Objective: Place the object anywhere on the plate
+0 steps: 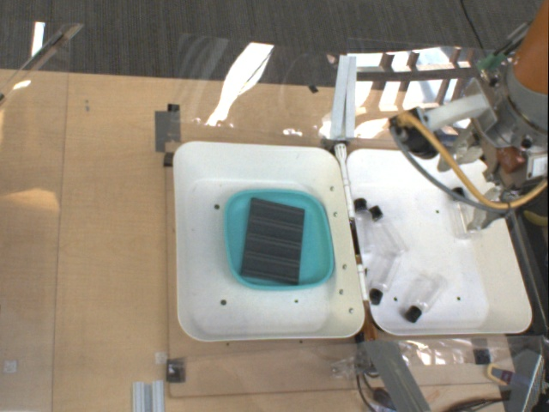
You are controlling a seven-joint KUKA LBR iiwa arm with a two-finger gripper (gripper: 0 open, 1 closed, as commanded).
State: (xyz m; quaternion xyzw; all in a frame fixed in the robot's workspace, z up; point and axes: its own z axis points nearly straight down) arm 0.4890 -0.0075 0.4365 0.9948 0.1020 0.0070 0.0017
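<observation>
A light wooden bench (94, 230) carries two white bins; dark carpet lies beyond it. In the left bin (197, 307) a teal plate (236, 221) holds a dark ribbed block (274, 241), lying flat. The arm (523, 84) hangs over the right bin's (506, 307) far right corner. I cannot tell the state of its hand (477, 217). Small clear bottles (422, 294) lie in the right bin.

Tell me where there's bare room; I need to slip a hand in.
Left bin: a white margin rings the teal plate, which the dark ridged block mostly covers. Right bin: its centre is bare; clear black-capped bottles crowd its left side, the gripper its upper right.
</observation>
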